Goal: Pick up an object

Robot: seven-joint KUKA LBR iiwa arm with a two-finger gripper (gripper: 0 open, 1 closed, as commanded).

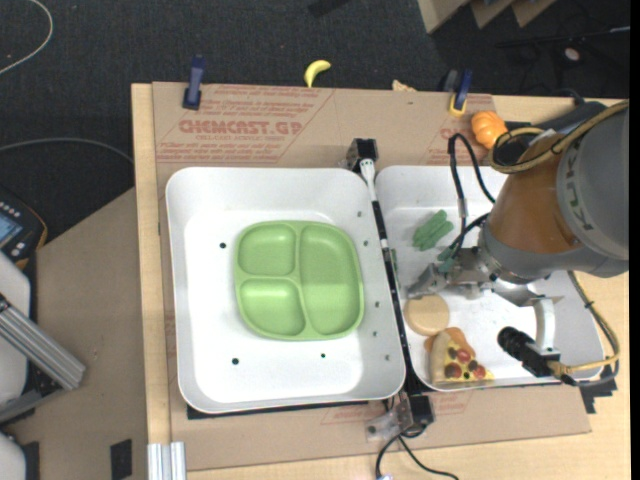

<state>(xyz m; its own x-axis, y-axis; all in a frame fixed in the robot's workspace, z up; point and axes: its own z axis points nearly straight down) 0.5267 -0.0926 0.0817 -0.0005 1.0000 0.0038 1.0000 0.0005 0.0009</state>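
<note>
Gripper (437, 271): low in right bin (420, 183); jaw state cannot be told
Cookie (428, 315): just below jaws, apart
Pizza (458, 356): further below, beyond cookie
Green piece (433, 230): just above jaws
Plate (299, 279): left, in other bin (200, 208)

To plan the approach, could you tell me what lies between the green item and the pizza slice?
In the camera view, a round tan disc lies between the green item and pizza slice.

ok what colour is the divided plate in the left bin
Light green; the plate shows clearly in the camera view.
</note>
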